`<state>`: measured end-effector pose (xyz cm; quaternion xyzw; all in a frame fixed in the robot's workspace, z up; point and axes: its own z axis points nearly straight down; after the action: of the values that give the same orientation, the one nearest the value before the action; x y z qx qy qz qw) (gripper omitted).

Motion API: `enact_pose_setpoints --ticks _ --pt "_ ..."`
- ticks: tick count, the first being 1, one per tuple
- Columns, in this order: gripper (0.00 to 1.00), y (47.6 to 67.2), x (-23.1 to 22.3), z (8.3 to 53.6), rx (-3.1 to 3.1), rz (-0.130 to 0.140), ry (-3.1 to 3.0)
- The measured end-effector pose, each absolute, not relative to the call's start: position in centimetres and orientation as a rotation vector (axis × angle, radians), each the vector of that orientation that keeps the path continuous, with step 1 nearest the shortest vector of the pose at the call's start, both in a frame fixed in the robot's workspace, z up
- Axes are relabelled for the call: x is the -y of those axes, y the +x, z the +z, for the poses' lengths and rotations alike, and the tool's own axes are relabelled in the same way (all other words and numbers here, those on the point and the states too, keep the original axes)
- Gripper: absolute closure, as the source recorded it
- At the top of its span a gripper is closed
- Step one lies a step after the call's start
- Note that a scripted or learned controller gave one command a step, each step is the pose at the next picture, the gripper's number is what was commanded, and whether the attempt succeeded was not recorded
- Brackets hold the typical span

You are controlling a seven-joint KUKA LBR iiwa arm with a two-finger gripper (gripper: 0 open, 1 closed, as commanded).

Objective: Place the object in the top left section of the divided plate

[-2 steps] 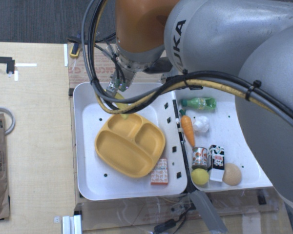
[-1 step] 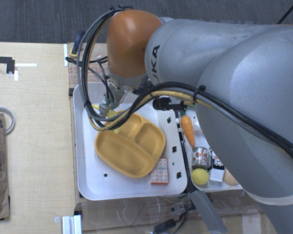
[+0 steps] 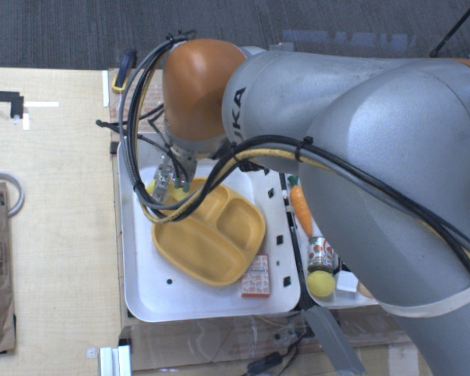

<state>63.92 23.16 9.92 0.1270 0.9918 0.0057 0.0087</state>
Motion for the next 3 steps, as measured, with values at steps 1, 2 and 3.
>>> enact_pose_setpoints --ticks 1,2,3 --pt "1.0 63.0 -23.4 10.2 -3.1 0.024 -0.24" --pt "1.0 66.1 -22.9 9.4 -3.131 0.004 -0.16" --pt "1.0 66.2 -23.1 9.8 -3.035 0.006 -0.756"
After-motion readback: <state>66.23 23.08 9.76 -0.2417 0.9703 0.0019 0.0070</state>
